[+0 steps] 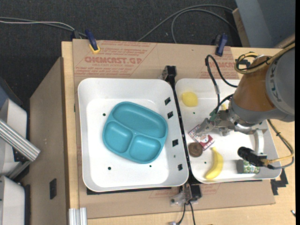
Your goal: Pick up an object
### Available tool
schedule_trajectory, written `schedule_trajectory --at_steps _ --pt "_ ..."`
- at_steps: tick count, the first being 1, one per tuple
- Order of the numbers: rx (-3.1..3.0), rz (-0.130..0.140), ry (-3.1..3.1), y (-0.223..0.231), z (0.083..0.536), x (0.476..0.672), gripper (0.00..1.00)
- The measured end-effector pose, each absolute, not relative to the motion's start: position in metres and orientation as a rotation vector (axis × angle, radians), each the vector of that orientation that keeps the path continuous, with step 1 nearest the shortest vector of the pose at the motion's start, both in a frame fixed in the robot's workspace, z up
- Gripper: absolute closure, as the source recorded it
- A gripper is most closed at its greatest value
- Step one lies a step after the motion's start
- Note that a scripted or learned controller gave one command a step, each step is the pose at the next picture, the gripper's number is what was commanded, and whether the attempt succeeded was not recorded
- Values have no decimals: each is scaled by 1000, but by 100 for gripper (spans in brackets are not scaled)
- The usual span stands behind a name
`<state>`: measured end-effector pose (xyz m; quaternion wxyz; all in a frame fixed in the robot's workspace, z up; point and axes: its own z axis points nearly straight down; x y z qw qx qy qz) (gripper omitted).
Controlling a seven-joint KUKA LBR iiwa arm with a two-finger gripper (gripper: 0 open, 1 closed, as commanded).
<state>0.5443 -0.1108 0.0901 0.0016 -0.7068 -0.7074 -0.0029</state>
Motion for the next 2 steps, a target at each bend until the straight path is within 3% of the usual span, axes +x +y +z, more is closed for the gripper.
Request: schedule_trajectory --at_steps 1,2 --pt "-2220 -22 -2225 -109 104 547 100" --pt "-2224 -4 -2225 -117 161 543 100"
